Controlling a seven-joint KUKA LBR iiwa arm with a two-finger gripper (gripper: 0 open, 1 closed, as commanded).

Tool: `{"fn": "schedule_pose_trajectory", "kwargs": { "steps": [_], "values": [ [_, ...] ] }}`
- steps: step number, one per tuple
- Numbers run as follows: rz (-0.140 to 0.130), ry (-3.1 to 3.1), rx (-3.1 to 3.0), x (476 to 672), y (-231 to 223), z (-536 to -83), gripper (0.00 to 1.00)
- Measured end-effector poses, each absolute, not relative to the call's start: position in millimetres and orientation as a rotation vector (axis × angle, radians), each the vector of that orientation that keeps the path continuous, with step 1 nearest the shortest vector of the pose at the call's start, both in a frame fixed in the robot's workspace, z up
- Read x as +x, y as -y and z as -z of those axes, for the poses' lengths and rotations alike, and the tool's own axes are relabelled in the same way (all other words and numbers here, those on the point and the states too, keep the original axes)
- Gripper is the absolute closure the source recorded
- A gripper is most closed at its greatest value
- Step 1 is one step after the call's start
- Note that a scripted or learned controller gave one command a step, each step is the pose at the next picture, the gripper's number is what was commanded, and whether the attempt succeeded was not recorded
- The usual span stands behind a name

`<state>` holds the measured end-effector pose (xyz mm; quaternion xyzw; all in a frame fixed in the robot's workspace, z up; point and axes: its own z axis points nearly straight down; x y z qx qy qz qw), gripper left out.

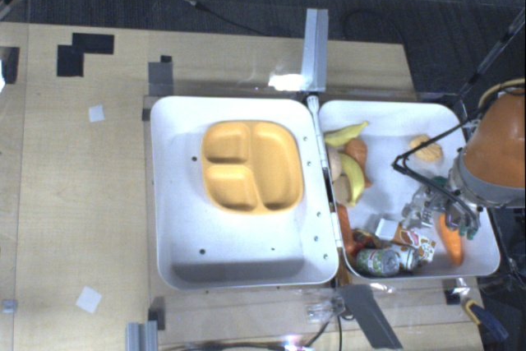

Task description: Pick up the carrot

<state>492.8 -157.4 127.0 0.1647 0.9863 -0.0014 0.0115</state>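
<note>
An orange carrot lies in the near right corner of the right bin, pointing toward the front wall. My gripper hangs just over the carrot's upper end, below the arm's orange band. The metal wrist parts cover the top of the carrot, so I cannot make out whether it is being gripped.
The right bin also holds two bananas, an orange-brown fruit, a bread-like piece, a can and small packets just left of the carrot. A yellow divided tray sits in the left bin.
</note>
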Motion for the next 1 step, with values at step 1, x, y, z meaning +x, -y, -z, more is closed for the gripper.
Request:
{"fn": "schedule_pose_trajectory", "kwargs": {
  "steps": [1],
  "values": [
    [-0.003,-3.028,0.779,490.5,118.3,-223.0,1.0]
  ]
}}
